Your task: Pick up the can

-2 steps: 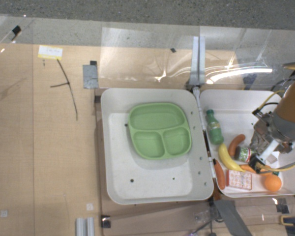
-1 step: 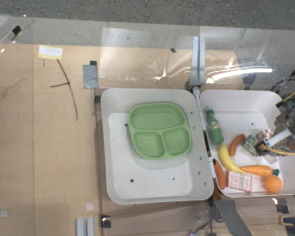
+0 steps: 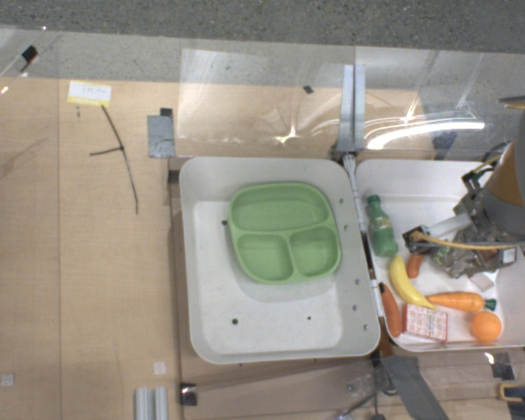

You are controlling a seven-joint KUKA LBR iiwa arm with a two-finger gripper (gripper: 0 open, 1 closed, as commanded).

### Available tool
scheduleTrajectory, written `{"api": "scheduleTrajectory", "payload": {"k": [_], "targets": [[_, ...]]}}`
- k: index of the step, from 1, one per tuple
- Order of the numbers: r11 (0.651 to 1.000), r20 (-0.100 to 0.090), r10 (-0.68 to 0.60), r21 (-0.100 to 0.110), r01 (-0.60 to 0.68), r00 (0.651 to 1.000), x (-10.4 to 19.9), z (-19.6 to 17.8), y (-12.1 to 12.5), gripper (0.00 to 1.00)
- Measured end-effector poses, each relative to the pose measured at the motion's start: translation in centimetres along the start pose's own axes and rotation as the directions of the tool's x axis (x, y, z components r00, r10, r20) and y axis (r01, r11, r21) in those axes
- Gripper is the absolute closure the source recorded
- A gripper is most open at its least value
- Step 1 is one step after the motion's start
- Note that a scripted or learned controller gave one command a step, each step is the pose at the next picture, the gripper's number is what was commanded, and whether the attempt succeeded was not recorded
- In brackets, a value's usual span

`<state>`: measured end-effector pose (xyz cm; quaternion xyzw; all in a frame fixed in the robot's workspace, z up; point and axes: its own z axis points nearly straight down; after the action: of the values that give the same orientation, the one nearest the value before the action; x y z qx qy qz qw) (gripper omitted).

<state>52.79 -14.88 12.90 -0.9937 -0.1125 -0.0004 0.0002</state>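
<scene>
Biggest things first: a wooden bench with 2 white bins on it. The left bin has just 1 green divided plate lying flat in it. The right bin is where all the clutter is, and the arm reaches into it from the right.

The gripper is low over the middle of the right bin, with cables and a yellowish hose hanging around it. Honestly can't tell if it's open or closed, the wrist hardware hides that.

The can is the tricky bit. I can't pick it out for sure. There's a dark lump right under the gripper that might be it, but it's too blocked to call.

Around that spot:
- a green bottle by the bin's left wall
- a banana just beside the gripper
- a carrot below it
- a red and white box near the front edge
- an orange next to the box

My read: this is the reach or descent step and nothing looks lifted. If the dark lump is the can, the next move needs a clean close on it without nudging the banana or carrot, then a straight lift.
</scene>
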Motion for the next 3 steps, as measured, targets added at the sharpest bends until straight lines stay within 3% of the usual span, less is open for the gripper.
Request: {"api": "scheduleTrajectory", "payload": {"k": [1,2,3], "targets": [[1.0,-0.001,-0.012,0.0,0.012,1.0,0.1,-1.1,0.0,1.0],[1.0,-0.004,0.015,-0.002,-0.015,1.0,7.8,-12.7,2.1,1.0],[1.0,-0.002,0.014,-0.002,-0.014,1.0,7.8,-12.6,2.0,0.0]]}}
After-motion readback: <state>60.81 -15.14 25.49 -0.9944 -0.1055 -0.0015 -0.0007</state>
